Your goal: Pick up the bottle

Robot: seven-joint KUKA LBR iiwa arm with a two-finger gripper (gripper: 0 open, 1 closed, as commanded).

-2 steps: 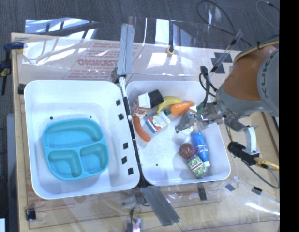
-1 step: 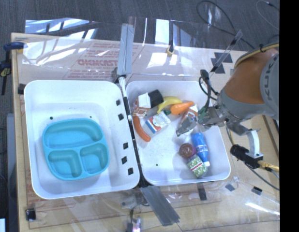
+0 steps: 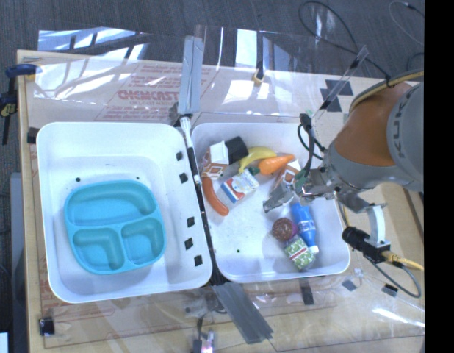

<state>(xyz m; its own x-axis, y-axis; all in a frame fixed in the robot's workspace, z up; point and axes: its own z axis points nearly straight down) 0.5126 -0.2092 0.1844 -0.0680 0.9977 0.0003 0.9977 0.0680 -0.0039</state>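
Bottle [image 3: 305, 225], blue with a white cap at its far end, lies flat in the right bin [image 3: 242, 263], toward that bin's near right part, its length running from far to near. Just left of it sits a small brown round item [image 3: 283, 229], touching or nearly touching its side, and at its near end lies a green-and-white packet [image 3: 302, 253]. Just beyond the bottle's cap the gripper [image 3: 299, 190] hangs over the bin, with a crumpled silvery piece [image 3: 276, 198] just to its left; how its pincer stands cannot be told, since dark fittings and cables crowd that spot, and nothing can be seen clamped in it. The grey arm with its orange band [image 3: 374, 134] reaches in from the right above the bin's right wall. Farther left in the same bin are an orange carrot [image 3: 275, 165], a yellow banana [image 3: 256, 155], a small carton [image 3: 237, 189], and a red sausage-like piece [image 3: 214, 197] near the dividing wall. The left bin [image 3: 54, 142] holds a light blue divided tray [image 3: 114, 225], well apart from the bottle.
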